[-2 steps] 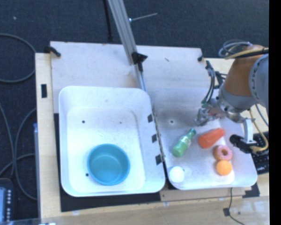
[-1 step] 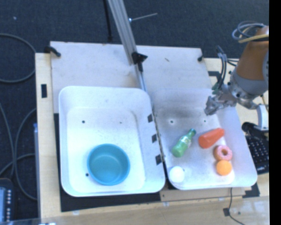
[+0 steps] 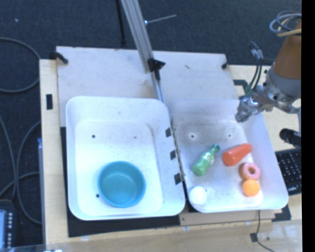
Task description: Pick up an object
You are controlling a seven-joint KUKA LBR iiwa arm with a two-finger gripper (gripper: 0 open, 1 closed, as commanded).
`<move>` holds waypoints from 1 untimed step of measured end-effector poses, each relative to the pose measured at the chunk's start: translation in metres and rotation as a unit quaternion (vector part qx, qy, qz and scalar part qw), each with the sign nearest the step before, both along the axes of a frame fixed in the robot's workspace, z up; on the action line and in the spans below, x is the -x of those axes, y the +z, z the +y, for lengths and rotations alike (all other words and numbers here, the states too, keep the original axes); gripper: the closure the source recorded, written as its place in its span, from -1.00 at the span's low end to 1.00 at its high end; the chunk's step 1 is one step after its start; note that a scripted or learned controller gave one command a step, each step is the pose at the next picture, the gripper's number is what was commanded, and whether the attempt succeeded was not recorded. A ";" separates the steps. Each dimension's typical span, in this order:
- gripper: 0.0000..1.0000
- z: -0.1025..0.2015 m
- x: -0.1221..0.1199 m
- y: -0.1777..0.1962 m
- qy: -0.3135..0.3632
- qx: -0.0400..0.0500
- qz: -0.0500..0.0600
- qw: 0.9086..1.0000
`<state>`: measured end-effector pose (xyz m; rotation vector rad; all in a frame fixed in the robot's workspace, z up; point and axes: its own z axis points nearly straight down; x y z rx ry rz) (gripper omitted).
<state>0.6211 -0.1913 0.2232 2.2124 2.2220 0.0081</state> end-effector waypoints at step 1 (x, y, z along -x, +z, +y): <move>1.00 0.042 0.007 0.002 0.002 -0.001 0.004 1.000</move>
